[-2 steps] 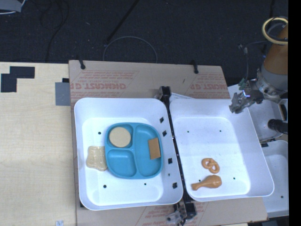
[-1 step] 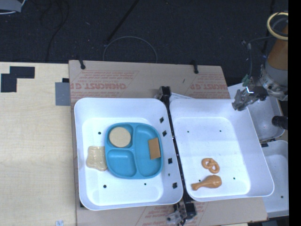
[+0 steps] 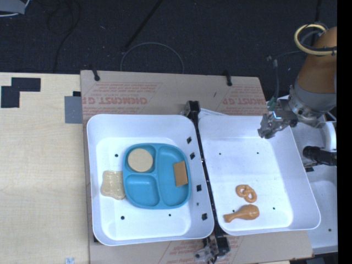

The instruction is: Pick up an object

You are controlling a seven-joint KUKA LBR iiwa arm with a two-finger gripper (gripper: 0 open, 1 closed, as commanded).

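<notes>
Well below the hand (image 3: 268, 130), a pretzel (image 3: 246, 192) and drumstick (image 3: 242, 214) lie loose in the bin (image 3: 264, 158), ready for picking; its grip I cannot tell.

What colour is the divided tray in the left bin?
Blue; the tray shows plainly in the camera view.

The cardboard sheet (image 3: 165, 95) under the bins carries red print (upside down from this camera), reading roughly "CHEMCAST"; the rest is too blurred.
</notes>
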